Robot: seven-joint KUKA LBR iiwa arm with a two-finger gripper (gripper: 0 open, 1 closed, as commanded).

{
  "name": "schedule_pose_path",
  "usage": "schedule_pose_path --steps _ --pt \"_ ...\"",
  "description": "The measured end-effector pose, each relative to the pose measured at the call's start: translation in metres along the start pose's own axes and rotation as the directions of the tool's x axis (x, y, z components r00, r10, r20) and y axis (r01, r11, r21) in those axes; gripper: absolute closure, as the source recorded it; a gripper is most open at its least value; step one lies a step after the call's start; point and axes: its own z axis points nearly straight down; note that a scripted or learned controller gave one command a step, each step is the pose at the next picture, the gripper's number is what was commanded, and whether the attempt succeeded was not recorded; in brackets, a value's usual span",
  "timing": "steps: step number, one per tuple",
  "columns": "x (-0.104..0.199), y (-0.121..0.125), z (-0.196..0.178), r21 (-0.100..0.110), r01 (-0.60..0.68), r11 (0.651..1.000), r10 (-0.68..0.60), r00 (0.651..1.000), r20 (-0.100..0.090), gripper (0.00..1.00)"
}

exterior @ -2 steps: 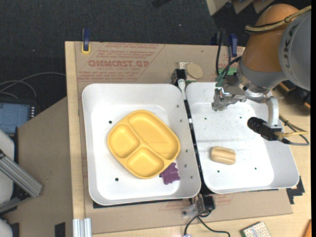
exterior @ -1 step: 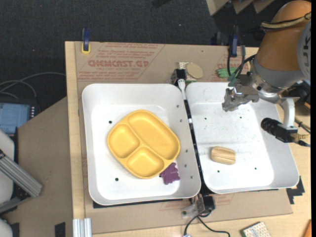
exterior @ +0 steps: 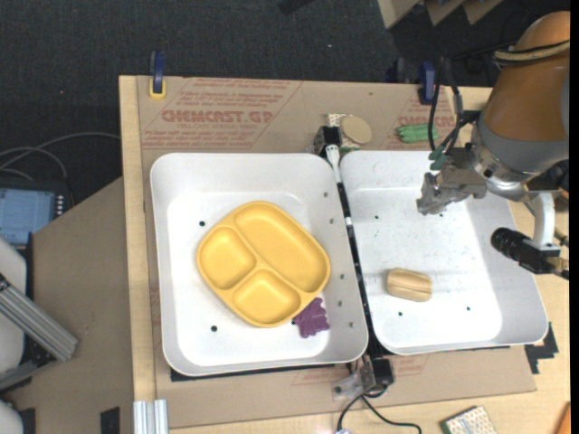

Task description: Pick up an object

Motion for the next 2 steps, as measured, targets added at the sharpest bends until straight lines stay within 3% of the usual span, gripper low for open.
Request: schedule_pose_path --steps 1,2 --pt "0.0464 0.0313 0.0627 0.001 0.006 1.0 -0.006 1.0 -0.001 1.0" --pt "0.044 0.0304 0.0596 -0.001 0.002 1.0 -0.002 1.0 0.0 0.0"
